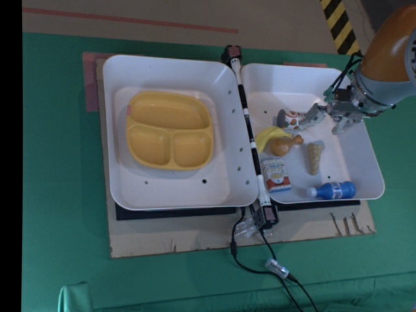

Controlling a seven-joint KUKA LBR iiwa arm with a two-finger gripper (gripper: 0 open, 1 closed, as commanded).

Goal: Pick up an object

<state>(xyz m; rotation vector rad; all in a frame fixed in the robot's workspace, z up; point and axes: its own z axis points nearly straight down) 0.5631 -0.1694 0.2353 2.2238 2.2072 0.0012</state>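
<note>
One claw [328,117] hung with fingers apart, clamped on nothing | small can [290,119] lay just beside its left fingertip | corn cob [314,156] below, long axis upright in view | right bin [370,168] underneath.

The right bin's [364,168] far half lies open, while can [290,119], banana [268,136], drumstick [285,145], cone [314,156], carton [276,175] and bottle [333,190] crowd its near half.

Two glossy white plastic bins [123,194] sit on matt brown cardboard [149,242] over green cloth [58,174]. At left, a smooth yellow plastic tray [170,130]; lower right, a shiny blue bottle [333,190].
</note>
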